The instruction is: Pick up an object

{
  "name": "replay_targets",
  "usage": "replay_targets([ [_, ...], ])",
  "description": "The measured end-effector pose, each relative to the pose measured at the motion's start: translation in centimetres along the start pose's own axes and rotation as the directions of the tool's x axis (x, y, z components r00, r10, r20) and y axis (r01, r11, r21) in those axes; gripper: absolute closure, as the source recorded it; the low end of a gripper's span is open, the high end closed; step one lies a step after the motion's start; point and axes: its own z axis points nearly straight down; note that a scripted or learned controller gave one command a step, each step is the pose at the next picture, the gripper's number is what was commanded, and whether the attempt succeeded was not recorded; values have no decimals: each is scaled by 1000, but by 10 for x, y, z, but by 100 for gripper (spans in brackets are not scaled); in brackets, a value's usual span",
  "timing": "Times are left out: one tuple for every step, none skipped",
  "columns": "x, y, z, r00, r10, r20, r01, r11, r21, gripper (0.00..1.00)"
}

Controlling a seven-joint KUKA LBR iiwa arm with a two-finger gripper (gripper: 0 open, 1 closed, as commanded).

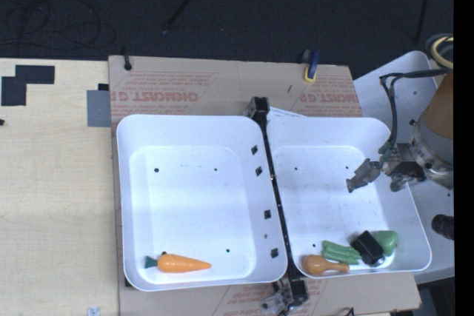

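Now we see the gripper (368,175) hanging over the right bin (318,131), toward that bin's right wall, at mid-right of the frame. It reaches in from the right edge, where the arm's orange band is cut off by the frame. We cannot tell whether its fingers are spread or pressed together; they read as a dark grey cluster against the white, and nothing shows between them.

We count four candidate things. Three sit together in the right bin's lower right corner: a green vegetable (339,252) lying roughly left to right, a black block (368,247) tilted across a paler green piece, and an orange-tan gourd-shaped toy (324,266) against the bin's lower rim with its long axis horizontal. They touch or overlap, so their edges are hard to separate. The fourth, a carrot (183,263), lies alone in the left bin (133,181) near its lower left corner, long axis horizontal, pointed end to the right.

For the coming move, the relation that matters is this: the cluster lies below the gripper in the frame and slightly to its left, near it, within the same bin. The carrot is well apart, across the black divider (268,185) between the bins. We judge the cluster the nearer target, though its crowding makes a clean grasp riskier.
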Motion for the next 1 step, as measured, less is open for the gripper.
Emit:
replay_targets([
  [81,49,-23,1000,-9,0,9,1000,-5,0],
])
